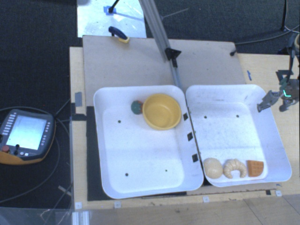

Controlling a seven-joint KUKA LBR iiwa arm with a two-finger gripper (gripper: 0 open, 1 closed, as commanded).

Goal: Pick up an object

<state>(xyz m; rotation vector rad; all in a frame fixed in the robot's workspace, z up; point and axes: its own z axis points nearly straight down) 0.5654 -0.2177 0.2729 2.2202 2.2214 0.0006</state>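
Here we are at the table (206,60), two shallow white bins side by side, and the pick has not begun in any way that shows. The hand (274,100) sits out at the far right, over the upper right rim of the right bin (225,125), and nothing is between its fingers; whether they stand apart or together I cannot tell at this size. Down along the near edge of that right bin, three small things line up in a row: a pale round roll (213,168), a curved croissant-like piece (235,168) just beside it, and an orange-brown block (255,168) next along. Any of these looks a fair candidate, and all lie well apart from the hand. Over in the left bin (140,163), a yellow bowl (161,111) stands upright near the far edge, with a small dark green ball (136,107) touching its left side. So by my reading: nothing lifted, nothing reached, the whole job is ahead. What is left is choosing a target, travelling over it, coming down, closing and lifting. The row in the right bin seems the nearer choice.
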